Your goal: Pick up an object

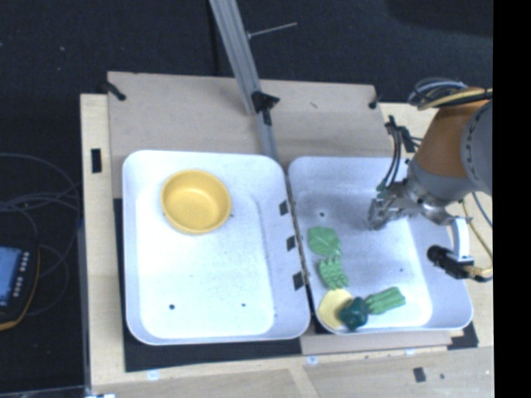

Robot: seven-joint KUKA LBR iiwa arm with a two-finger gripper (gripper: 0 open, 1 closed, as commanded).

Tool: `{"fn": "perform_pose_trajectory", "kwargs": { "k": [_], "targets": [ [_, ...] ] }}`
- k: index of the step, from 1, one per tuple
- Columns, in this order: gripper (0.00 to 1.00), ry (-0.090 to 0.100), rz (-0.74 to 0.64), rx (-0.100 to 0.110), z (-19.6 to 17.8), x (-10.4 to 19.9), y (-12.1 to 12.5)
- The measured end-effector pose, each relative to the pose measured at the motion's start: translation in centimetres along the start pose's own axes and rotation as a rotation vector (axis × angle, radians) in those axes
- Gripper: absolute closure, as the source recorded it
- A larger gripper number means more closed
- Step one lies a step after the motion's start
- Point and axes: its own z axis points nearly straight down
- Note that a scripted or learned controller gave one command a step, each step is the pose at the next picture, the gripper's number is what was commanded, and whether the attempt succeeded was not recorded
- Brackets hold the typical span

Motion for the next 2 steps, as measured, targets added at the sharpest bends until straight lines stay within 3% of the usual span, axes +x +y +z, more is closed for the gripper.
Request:
{"fn": "perform_pose_trajectory", "kwargs": {
  "k": [2],
  "targets": [
    [1.0,0.0,-0.001,-0.004,-12.5,0.0,0.0]
  ]
}}
